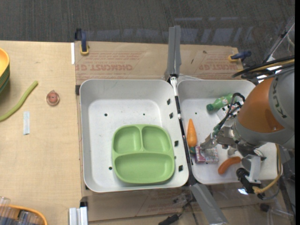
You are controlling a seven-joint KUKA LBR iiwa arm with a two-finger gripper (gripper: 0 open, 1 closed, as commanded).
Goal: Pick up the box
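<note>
Two white bins sit side by side. The left bin (93, 125) carries a green divided plate (143, 153). In the right bin (197, 170) the small box (206, 155) lies near the left wall, just below a carrot (191, 132) and beside a sausage (228, 164). The gripper (212, 141) hangs just above the box; whether it is released or clenched, I cannot tell

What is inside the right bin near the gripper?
The right bin holds a carrot, a green bottle, a small box beside the gripper, and an orange sausage-shaped item. The arm covers the bin's right part.
</note>
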